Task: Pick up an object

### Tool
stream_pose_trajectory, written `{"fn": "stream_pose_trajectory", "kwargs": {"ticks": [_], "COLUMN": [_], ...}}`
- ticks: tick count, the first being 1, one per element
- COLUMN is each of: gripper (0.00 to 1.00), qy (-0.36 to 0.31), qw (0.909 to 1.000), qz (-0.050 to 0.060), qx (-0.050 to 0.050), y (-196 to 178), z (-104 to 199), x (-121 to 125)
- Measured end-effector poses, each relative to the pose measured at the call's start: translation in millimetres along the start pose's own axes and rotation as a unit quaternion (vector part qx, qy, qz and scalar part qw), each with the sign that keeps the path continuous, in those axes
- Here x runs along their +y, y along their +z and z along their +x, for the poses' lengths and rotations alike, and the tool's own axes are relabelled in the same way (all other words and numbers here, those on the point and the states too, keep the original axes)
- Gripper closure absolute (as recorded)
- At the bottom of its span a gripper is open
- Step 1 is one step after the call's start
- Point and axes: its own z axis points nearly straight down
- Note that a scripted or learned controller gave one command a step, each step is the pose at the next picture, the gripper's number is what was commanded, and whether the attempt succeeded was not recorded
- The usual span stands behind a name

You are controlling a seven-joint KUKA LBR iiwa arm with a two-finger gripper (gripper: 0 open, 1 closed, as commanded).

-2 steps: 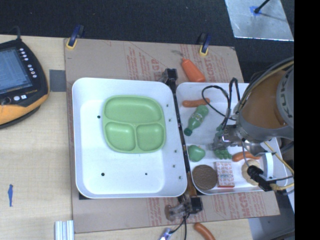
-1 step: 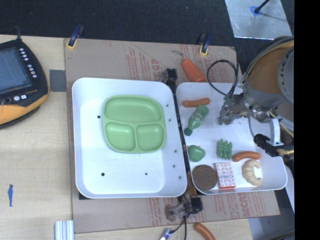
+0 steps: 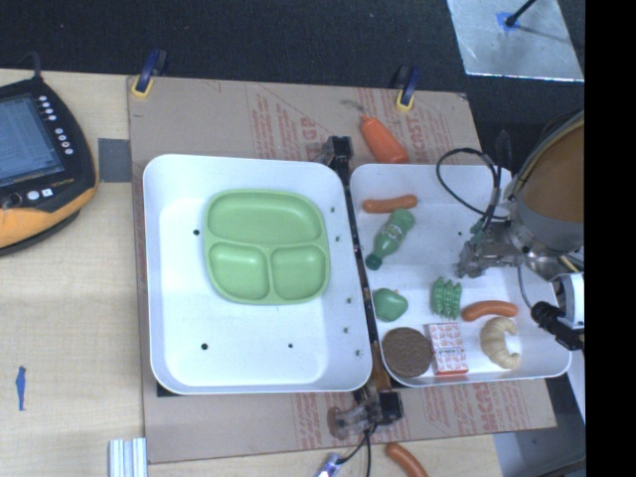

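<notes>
from my screen i see a pale wooden bench (image 3: 60, 316) with a brown cardboard sheet (image 3: 288, 117) laid on it, held by two blue-and-yellow clamps (image 3: 147, 74) at its far edge. beyond the bench lies dark carpet (image 3: 248, 18), with a grey floor patch (image 3: 512, 23) at top right.

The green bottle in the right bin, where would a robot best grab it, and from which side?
Probably across the green bottle's wider body, coming straight down from above. It lies flat and slanted, with bare floor of the right bin on both long sides for the fingers.
</notes>
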Motion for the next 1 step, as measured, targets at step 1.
{"fn": "stream_pose_trajectory", "kwargs": {"ticks": [1], "gripper": [0.00], "qy": [-0.001], "qw": [1.0000], "qz": [0.000], "qx": [0.000], "y": [28.2], "z": [2.3], "x": [18.2]}}
